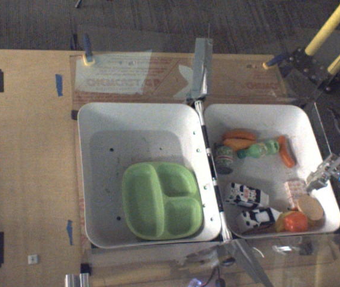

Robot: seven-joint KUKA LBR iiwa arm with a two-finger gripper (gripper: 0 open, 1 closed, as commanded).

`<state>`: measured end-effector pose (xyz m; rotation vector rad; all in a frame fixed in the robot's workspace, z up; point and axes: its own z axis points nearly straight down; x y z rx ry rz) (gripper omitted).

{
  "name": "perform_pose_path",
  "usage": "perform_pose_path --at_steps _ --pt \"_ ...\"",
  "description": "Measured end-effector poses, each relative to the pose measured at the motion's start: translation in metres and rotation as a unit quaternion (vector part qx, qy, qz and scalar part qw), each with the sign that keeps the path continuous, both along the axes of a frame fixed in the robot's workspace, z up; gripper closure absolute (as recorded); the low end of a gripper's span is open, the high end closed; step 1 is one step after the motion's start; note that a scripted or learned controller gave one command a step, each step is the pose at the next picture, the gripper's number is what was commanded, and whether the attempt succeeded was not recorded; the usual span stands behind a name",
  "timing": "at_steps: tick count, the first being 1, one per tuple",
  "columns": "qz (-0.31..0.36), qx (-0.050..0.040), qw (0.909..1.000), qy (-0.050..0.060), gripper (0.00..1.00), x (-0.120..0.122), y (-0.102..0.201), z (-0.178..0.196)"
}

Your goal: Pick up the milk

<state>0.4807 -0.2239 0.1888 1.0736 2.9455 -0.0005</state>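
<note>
Two black-and-white cow-patterned milk cartons lie on their sides in the right bin [313, 121]. One milk carton [248, 194] is near the bin's middle front, and the other [257, 218] rests against the front wall. My gripper [324, 174] hovers over the bin's right rim, well to the right of both cartons and above a pinkish item [294, 188]. Nothing shows in its grasp.
The right bin also holds an orange sausage and carrot [239, 138], a green bottle [260, 149], a small can [223, 158], a thin carrot [286, 152], a bread roll [310, 208] and a red-orange fruit [294, 221]. A green divided plate [161, 200] lies in the left bin [98, 160].
</note>
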Motion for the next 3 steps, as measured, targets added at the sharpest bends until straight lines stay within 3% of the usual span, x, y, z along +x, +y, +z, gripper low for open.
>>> perform_pose_path --at_steps 3 --pt "0.151 -0.0009 0.9885 0.000 1.00 0.001 0.001 0.017"
